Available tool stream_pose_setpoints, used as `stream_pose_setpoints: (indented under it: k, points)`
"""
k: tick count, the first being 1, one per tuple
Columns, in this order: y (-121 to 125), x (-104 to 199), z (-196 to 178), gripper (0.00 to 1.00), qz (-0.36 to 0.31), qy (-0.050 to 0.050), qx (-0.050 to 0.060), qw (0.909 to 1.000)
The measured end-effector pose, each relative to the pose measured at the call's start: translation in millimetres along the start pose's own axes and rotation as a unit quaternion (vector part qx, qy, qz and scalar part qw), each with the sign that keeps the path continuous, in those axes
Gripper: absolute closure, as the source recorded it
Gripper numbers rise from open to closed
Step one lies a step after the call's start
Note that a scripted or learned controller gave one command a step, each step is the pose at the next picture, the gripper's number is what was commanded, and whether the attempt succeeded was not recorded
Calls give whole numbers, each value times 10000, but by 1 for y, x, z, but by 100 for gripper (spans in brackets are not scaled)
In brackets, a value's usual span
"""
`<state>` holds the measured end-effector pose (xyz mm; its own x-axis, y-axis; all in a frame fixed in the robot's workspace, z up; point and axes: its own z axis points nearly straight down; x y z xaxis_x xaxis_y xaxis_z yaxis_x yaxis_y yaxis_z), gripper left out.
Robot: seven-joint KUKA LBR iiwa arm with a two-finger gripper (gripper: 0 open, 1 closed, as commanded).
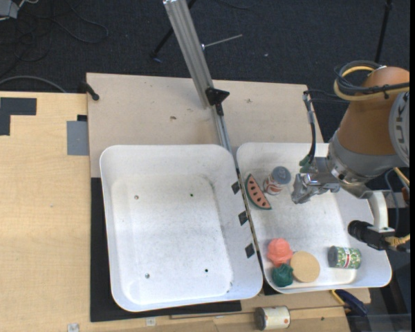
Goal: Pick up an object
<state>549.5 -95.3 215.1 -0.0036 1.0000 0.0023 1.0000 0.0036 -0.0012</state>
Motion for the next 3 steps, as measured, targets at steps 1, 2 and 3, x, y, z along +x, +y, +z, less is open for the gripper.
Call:
stream_pose_setpoints:
  k: [1,2,3]
  points:
    - [13,44,4,100,-1,0,7,10000]
    - [43,87,-3,100,-1,-3,-3,10000]
    - [65,140,3,100,1,-10,4,10000]
